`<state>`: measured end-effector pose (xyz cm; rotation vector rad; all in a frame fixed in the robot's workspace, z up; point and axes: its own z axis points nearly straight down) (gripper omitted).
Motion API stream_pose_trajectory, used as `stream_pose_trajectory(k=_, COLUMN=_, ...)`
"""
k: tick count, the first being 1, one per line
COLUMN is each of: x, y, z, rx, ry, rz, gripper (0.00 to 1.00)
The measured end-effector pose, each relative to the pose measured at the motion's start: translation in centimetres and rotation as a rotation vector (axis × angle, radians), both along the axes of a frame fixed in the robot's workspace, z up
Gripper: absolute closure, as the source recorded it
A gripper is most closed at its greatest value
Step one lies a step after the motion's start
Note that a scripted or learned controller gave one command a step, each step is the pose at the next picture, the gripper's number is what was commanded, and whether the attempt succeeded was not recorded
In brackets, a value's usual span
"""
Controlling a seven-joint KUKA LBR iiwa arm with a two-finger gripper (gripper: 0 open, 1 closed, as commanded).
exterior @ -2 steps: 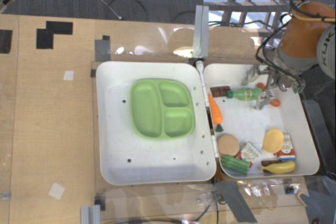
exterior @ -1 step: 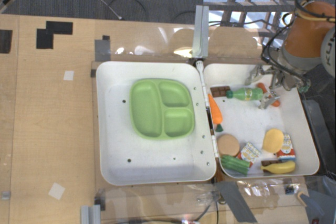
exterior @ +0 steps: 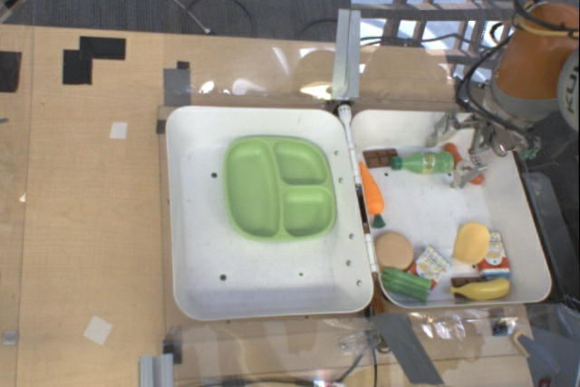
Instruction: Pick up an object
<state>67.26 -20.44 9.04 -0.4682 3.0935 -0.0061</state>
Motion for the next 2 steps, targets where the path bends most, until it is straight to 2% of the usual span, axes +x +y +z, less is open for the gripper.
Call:
stream_pose_trajectory(k=1, x=-0.08, y=-0.01, z=-0.07, rx=0.002, ry=0.003, rz=-0.063, gripper=0.00)
stream_pose_trajectory(k=2, x=-0.26, y=0.81, z=-0.27, rx=0.002, ry=0.009, rz=-0.185, gripper=0.00)
